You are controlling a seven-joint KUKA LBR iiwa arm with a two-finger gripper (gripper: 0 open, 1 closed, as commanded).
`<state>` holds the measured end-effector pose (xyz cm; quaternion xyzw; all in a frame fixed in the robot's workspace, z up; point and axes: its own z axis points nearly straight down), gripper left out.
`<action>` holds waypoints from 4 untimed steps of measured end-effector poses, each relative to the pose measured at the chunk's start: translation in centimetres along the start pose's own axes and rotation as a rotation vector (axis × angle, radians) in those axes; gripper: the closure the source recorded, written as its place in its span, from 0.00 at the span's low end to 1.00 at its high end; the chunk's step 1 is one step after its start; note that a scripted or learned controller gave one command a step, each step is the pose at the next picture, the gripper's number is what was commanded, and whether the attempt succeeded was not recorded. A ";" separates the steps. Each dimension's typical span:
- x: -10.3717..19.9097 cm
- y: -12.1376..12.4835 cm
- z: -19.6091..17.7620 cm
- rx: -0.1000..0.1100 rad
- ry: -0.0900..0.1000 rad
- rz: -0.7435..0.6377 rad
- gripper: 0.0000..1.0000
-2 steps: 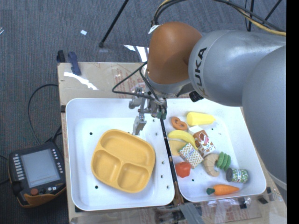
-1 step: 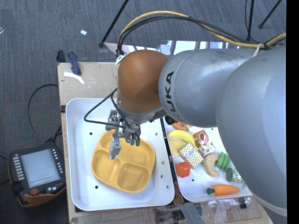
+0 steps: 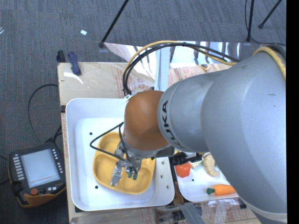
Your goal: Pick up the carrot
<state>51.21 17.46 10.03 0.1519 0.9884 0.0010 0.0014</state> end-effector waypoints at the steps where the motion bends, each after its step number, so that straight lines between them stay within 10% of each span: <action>1: -0.4 -0.1 -1.1 0.000 -0.005 0.005 1.00; 2: 0.4 1.0 -3.5 0.004 0.004 0.377 1.00; 3: 0.3 0.9 -4.4 0.007 0.006 0.376 1.00; 4: -5.9 7.2 -11.0 -0.002 -0.003 0.394 1.00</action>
